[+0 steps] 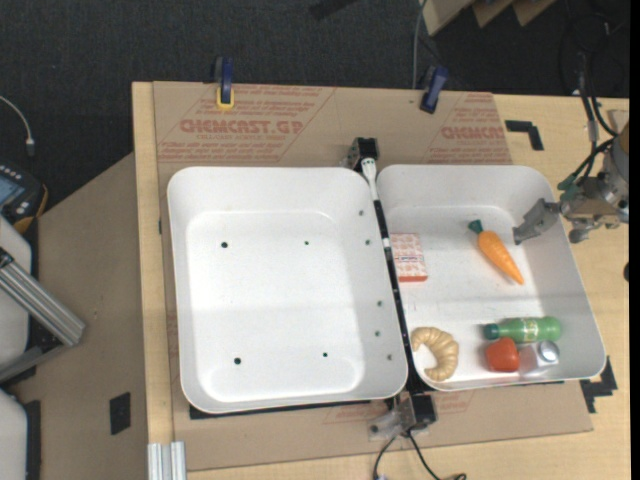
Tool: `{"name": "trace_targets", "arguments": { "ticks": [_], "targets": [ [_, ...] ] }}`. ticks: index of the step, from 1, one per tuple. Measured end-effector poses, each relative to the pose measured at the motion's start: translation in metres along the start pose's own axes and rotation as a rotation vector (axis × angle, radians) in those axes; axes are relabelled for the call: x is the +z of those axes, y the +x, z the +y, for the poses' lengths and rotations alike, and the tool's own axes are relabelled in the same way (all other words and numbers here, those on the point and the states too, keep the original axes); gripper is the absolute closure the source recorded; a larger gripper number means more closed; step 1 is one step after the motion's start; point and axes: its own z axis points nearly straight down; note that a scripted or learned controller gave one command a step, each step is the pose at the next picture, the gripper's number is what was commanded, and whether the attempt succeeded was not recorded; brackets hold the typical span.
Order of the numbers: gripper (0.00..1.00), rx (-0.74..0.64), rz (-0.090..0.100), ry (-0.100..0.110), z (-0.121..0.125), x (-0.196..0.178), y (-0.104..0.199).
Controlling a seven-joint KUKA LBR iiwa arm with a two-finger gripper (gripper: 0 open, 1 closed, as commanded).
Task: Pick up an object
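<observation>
end effector (545, 220) at right bin's far edge, I can't tell its state | carrot (497, 252) just beside it | likely light, stiff, slick; I'd pinch mid-body across width

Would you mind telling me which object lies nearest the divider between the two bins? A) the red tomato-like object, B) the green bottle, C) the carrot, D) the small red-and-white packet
D: the small red-and-white packet lies in the right bin just beside the divider, while the carrot, the green bottle and the red tomato-like object sit farther toward the bin's right side.
</observation>
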Motion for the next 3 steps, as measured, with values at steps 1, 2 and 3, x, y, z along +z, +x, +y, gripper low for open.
{"name": "trace_targets", "arguments": {
  "ticks": [1,2,3],
  "targets": [
    [0.0,-0.006,0.005,0.003,0.019,0.012,0.064],
    [0.0,0.005,0.0,0.009,-0.001,0.121,0.028],
    [0.0,0.0,0.002,-0.002,-0.011,0.11,-0.019]
  ]
}}
